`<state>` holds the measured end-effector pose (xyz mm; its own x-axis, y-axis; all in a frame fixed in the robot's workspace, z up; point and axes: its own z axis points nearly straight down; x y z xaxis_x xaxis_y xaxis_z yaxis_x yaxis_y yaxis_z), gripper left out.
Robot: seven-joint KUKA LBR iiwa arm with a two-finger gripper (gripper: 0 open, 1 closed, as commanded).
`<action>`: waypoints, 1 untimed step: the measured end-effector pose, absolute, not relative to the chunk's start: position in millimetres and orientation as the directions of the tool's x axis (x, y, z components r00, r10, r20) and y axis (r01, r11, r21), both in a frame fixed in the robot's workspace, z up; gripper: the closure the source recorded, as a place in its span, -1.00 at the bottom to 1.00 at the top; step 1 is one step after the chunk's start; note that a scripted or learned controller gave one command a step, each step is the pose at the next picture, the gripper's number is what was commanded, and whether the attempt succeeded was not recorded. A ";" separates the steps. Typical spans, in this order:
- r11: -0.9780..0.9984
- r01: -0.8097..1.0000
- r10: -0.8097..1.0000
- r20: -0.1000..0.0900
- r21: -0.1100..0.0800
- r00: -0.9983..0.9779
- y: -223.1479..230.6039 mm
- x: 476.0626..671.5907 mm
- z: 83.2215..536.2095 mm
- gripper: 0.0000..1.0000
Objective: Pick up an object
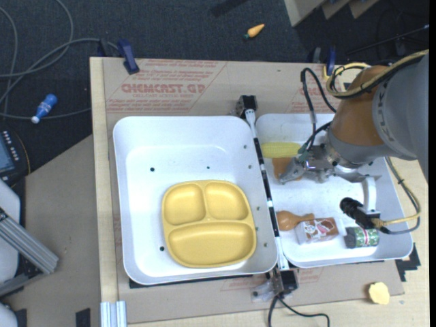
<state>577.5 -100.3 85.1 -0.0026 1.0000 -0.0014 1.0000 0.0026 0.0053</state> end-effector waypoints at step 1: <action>0.002 1.000 1.000 -0.001 0.005 -0.002 -100.2 615.1 85.0 -1.00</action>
<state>615.1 -100.2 85.0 -0.0022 1.0000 -0.0015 1.0000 0.0022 0.0049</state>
